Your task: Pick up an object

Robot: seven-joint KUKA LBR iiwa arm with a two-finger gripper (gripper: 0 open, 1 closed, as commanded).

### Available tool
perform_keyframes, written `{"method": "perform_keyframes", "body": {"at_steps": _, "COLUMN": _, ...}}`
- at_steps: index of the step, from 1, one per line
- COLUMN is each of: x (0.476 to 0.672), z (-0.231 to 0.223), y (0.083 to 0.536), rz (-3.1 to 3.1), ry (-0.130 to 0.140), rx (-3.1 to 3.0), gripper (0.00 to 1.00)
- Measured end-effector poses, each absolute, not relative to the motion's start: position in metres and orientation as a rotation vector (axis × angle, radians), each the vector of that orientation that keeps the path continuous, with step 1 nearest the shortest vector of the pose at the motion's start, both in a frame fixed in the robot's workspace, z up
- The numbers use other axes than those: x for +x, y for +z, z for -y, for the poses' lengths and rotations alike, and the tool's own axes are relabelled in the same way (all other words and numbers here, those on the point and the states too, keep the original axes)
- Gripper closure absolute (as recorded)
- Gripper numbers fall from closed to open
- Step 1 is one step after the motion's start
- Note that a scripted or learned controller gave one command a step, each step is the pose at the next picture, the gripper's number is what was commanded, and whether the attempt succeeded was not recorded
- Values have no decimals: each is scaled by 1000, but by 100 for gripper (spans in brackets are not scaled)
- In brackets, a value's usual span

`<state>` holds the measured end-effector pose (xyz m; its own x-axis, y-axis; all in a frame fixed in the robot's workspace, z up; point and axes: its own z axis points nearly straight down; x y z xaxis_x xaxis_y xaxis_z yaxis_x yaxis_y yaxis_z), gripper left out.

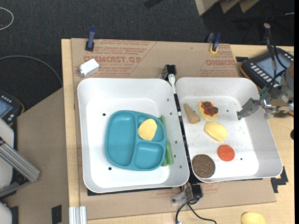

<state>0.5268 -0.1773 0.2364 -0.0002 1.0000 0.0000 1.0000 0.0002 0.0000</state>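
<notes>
Objects in right bin [261, 139] untouched: yellow potato-like item [215, 131] etc.; end effector [246, 108] at rim, state can't be told; pick pending.

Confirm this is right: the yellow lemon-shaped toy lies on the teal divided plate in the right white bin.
Wrong bin. The camera view shows the yellow lemon-shaped toy lying on the teal divided plate in the left white bin, not the right one.

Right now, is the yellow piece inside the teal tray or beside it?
Inside. The yellow piece lies in the upper right compartment of the teal divided tray, which sits in the left bin.
</notes>
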Motion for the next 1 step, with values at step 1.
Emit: {"method": "perform_keyframes", "body": {"at_steps": 1, "x": 473, "z": 206, "y": 105, "rz": 2205, "ry": 13, "rx": -2218, "gripper": 0}}
